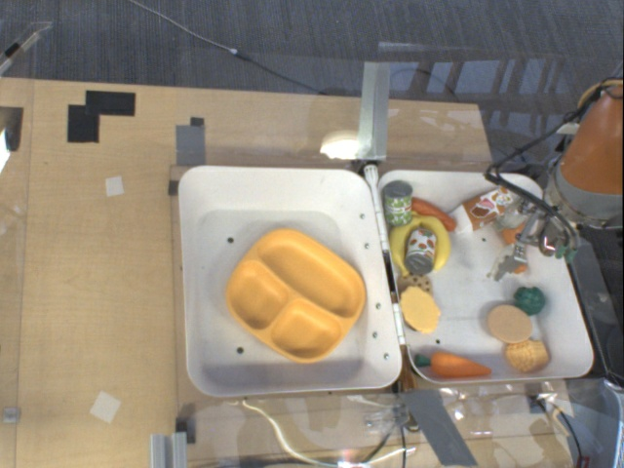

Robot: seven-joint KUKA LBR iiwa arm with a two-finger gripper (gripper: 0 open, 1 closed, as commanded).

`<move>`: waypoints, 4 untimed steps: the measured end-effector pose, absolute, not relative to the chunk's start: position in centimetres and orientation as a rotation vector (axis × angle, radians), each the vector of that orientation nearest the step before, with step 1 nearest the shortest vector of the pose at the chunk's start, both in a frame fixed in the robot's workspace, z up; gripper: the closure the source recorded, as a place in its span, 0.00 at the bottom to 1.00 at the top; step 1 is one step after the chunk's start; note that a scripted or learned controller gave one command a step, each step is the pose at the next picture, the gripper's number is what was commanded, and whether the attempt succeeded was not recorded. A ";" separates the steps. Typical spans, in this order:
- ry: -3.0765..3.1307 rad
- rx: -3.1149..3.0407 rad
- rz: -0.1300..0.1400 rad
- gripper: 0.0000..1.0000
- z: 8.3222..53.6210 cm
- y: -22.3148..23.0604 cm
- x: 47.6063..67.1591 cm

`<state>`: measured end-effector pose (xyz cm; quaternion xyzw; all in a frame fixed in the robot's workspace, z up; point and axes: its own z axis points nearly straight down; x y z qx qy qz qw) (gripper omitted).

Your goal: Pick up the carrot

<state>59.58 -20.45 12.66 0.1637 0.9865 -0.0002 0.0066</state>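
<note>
The carrot (458,366) is orange with a green stub at its left end. It lies flat along the front wall of the right bin (581,344), at the bin's near-left corner. A second slim orange piece (432,210) lies near the back of the same bin, beside a green can (397,203). My gripper (517,253) hangs over the right side of this bin below the orange wrist band, well behind and to the right of the carrot and not touching it.
The right bin also holds a banana (436,247) curled round a small can (420,252), a yellow disc (421,311), a tan disc (510,323), a green piece (529,300), a bumpy yellow piece (526,356) and a snack packet (487,207). A yellow divided plate (295,293) sits in the left bin (200,261).
</note>
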 end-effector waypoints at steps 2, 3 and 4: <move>3.036 0.737 -0.009 1.00 10.6 -20.9 64.1; 2.964 1.008 0.006 1.00 13.6 -13.7 63.7; 2.964 1.012 0.003 0.00 13.5 -14.0 63.6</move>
